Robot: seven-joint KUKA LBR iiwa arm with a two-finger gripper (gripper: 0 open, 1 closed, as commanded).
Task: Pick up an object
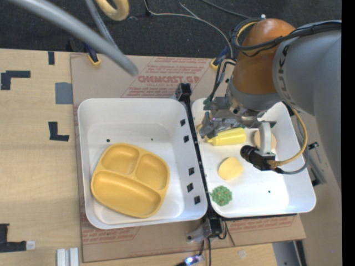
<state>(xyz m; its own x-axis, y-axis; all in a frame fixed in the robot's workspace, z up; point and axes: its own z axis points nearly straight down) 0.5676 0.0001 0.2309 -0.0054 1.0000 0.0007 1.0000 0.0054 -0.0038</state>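
Nearest, in the right bin [274,197], sits a small green bumpy ball [222,195] close to the near wall. Just behind it lies a pale yellow round lump [230,169], near the ball but not touching it.

In the left bin [133,115], a yellow plate [130,179] with three parts lies flat and takes up most of the near half. Black clips run along the strip where the two bins meet.

Further back in the right bin lies a long yellow thing [228,137], on its side, with one end pointing left. The gripper [212,125] is down at that left end, right by it or touching it. I cannot tell if the gripper is wide or narrow, and I cannot tell if it has hold of the long yellow thing.

Above the gripper is the big grey arm [316,76] with its orange band [260,54], coming in from the right.

Both bins sit on a brown cardboard sheet [161,76] with red letters at its far end. The sheet lies on the pale wooden surface [33,165], which has black tape marks on the left.
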